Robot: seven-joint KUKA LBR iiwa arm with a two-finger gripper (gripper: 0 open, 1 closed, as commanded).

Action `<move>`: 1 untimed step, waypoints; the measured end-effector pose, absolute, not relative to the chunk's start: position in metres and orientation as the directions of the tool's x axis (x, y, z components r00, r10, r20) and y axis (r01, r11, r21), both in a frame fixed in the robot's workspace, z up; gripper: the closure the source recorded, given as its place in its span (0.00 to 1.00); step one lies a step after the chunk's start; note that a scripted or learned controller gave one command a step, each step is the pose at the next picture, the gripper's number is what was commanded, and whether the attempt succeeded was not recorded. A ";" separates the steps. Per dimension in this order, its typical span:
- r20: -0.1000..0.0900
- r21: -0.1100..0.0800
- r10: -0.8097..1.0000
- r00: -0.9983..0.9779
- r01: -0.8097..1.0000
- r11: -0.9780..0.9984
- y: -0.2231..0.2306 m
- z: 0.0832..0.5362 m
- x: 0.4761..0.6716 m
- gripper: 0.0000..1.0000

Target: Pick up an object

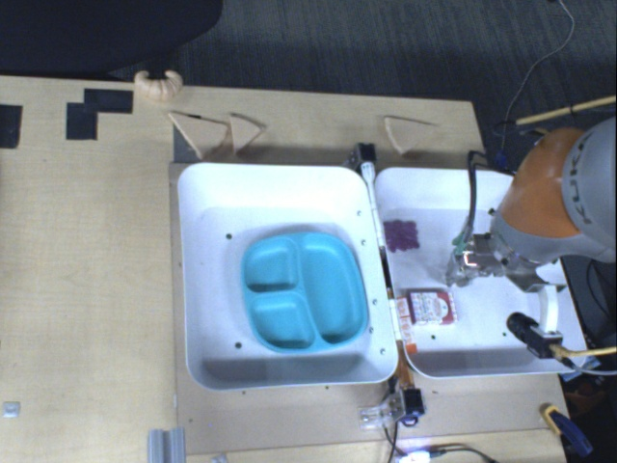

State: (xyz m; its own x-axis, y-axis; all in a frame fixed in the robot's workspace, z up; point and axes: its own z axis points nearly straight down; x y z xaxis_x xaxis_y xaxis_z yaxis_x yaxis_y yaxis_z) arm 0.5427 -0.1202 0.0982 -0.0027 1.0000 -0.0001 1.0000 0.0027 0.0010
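Observation:
A blue three-compartment plate (304, 288) lies in the left bin (207, 210). In the right bin (434, 186) a small purple object (401, 234) rests near the left wall, and a red-and-white packet (427, 308) lies closer to the front. My gripper (465, 261) is low over the right bin, right of the purple object and just above and right of the packet. Nothing shows between its fingers.
The divider between the two bins (379, 249) runs just left of the purple object and the packet. The arm's orange band (540, 196) hangs over the right bin's far right side. Wooden bench (87, 287) stretches to the left.

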 end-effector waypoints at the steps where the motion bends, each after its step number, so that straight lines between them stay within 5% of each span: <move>1: 0.000 0.001 1.000 -0.002 1.000 0.002 -0.132 0.121 0.487 1.00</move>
